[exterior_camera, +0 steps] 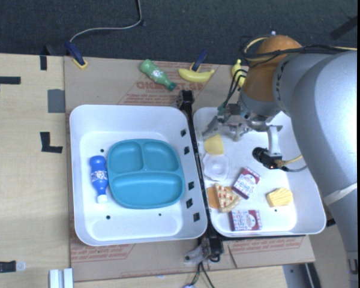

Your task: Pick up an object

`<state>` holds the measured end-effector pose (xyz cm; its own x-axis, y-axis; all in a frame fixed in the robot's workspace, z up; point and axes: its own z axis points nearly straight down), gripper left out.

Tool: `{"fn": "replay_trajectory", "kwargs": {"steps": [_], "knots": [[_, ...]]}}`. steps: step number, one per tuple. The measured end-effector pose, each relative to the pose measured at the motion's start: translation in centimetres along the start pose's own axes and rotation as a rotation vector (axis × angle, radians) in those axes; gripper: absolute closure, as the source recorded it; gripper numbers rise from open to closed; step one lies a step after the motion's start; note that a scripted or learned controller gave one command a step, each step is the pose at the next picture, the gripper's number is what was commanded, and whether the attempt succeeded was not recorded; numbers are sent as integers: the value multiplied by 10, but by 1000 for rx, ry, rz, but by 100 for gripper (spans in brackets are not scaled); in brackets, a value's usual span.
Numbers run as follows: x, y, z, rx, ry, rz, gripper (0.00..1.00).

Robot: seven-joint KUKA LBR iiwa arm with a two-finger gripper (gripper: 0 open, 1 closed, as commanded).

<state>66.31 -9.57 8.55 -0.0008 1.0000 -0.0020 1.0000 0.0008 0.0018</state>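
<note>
The big grey arm (324, 119) comes in from the right and bends down over the right bin (315, 218). Its gripper (231, 125) hangs low at the top left part of that bin, just above a yellow block (213, 144). I cannot tell if the gripper has let go or is squeezing, and nothing shows between its tips.

In the right bin, below the yellow block, there is a clear cup (216, 167). Near the cup lies a small red and white pack (246, 182). Under the cup sits a toy pizza slice (223, 197). A red box (245, 220) lies flat near the front of the bin. A yellow chip (279, 197) rests to the right of the pack.

The left bin (84, 131) holds a blue tray (146, 173) with three parts. A blue bottle (98, 177) lies just beside the tray on its left.

Behind the bins, on the bench, lie a green bottle (156, 74) and a banana (195, 74).
</note>
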Motion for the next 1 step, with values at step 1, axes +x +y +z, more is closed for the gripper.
{"fn": "replay_trajectory", "kwargs": {"steps": [1], "knots": [[-1, 6, 0, 1, 1, -1, 0]]}}
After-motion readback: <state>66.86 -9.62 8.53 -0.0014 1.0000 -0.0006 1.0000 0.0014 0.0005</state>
